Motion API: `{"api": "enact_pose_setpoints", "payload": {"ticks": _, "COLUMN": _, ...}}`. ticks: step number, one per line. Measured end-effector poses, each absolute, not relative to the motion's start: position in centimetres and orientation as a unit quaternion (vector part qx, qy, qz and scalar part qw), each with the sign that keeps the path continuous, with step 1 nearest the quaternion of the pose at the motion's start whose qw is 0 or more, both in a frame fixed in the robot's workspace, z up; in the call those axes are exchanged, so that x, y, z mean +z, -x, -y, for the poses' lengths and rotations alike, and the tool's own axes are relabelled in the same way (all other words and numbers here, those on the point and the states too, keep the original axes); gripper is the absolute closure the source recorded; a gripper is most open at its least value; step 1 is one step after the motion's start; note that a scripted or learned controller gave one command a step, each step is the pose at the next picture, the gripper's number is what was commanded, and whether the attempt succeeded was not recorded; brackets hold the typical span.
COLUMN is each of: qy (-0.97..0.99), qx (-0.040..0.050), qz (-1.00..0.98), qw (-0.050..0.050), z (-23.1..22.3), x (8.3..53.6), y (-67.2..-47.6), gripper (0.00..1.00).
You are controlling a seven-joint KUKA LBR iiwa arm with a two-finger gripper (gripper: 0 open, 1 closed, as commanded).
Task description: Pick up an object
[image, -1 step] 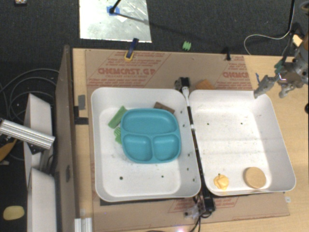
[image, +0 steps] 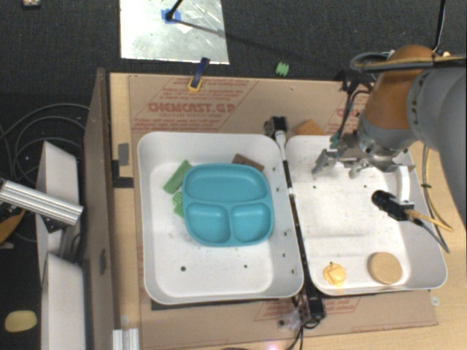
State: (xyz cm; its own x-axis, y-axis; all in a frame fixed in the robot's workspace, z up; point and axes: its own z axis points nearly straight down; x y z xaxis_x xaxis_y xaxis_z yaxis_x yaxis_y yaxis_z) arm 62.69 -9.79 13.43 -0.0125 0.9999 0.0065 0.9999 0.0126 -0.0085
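Hand [image: 339, 166] over far end of right bin [image: 343, 221], fingers spread, holding nothing. Yellow piece [image: 334, 273] and tan disc [image: 384, 267] well apart from it. Blue tray [image: 226, 204] in left bin [image: 219, 272].

Dark speckled carpet [image: 51, 57] is covering the floor around the brown surface [image: 219, 100], which is showing red lettering. A shiny sheet [image: 146, 28], possibly foil, is lying on the carpet beyond it, catching light. Black cables [image: 29, 133] are coiling at the left, near 1 silver bar [image: 40, 203].
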Motion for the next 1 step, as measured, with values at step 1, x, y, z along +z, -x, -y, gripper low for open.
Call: {"api": "enact_pose_setpoints", "payload": {"ticks": 1, "qy": 0.705, "qx": 0.0005, "qz": 0.709, "qw": 0.002, "z": 8.14, "x": 8.11, "y": -61.96, "gripper": 0.0}}
